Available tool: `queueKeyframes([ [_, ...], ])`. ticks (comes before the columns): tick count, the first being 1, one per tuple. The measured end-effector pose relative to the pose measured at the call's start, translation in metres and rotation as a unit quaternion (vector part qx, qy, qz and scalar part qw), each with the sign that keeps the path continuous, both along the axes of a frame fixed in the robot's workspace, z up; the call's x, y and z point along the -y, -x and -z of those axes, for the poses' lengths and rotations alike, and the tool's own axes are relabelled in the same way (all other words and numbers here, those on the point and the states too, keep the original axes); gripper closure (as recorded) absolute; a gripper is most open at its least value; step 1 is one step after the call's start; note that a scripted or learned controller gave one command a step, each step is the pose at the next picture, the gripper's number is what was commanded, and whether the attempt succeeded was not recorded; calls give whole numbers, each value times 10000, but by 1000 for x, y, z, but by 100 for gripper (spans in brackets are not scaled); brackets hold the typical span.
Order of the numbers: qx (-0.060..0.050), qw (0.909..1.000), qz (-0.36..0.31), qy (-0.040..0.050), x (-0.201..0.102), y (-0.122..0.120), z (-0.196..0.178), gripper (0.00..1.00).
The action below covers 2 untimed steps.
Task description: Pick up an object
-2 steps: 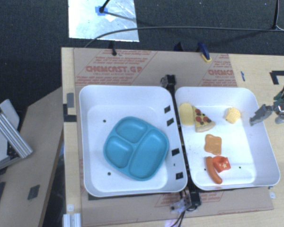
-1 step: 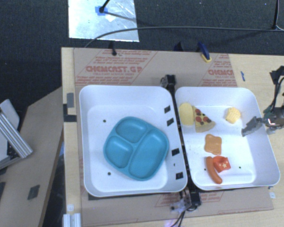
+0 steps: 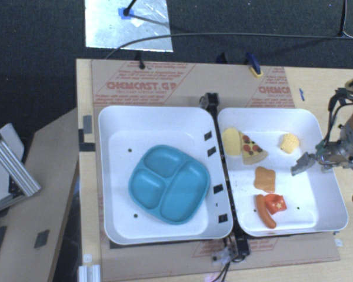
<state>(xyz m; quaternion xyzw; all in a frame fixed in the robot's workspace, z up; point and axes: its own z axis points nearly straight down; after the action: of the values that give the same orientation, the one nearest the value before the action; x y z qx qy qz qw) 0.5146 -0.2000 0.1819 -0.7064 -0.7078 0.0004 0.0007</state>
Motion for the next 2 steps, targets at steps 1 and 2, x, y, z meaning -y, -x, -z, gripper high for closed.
queueKeyframes([
  [1,-3,10000,-5,-4,-10,-5,54,0],
  [2,29,10000,2,12,-8,-7,40,100],
])
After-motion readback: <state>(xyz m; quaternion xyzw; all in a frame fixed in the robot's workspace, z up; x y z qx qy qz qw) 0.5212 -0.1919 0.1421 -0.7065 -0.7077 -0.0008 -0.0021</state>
